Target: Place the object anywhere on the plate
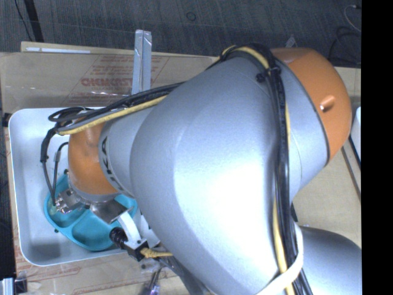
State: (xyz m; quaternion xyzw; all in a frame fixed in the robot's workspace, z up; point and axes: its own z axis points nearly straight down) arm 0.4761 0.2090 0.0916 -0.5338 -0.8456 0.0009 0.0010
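A blue plate [92, 233] lies in the near part of the left white bin [19, 183]. My arm [233, 165] reaches across from the right and covers most of the bench. Its orange-banded wrist [86, 165] points down over the plate's left half. The gripper [63, 204] hangs right above the plate's left edge, seen from behind and above, with grey hardware and cables around it. The arm hides the middle and right of the bin and whatever lies under the wrist.
A thin upright metal post [142, 60] stands behind the left bin. Brown cardboard [73, 72] covers the bench around the bin. Black and yellow cables [73, 118] loop from the arm over the bin's far left. Bare bin floor [31, 152] shows at the left.
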